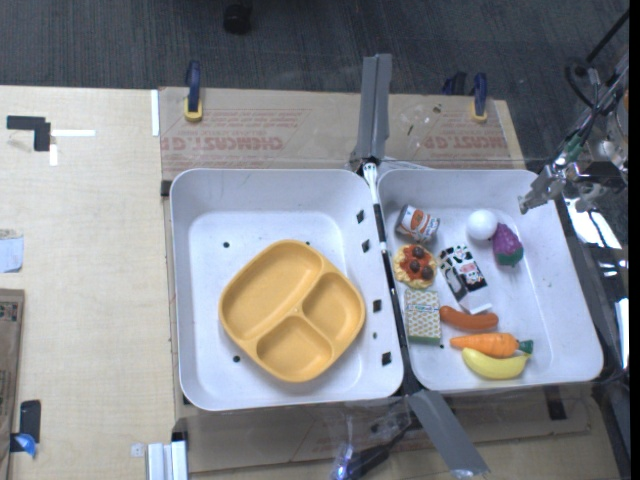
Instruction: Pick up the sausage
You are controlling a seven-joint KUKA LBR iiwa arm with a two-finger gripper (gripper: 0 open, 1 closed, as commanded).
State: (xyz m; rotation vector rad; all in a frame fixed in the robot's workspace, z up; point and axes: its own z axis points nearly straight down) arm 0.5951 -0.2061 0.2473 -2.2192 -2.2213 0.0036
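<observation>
Sausage (468,318) at rest in the right bin (560,298), lower centre-right of the frame.

The sausage lies flat between the milk carton (463,272) above it and the carrot (488,344) below it, with the banana (494,365) lowest and a green packet (421,315) just to its left. The pincer (545,190) sits at the right bin's upper right rim, well apart from the sausage; whether it is released or clenched cannot be determined. The left bin (200,268) holds a yellow divided plate (290,311).

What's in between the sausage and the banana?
In the camera view, the toy carrot lies between the sausage above it and the banana below.
</observation>
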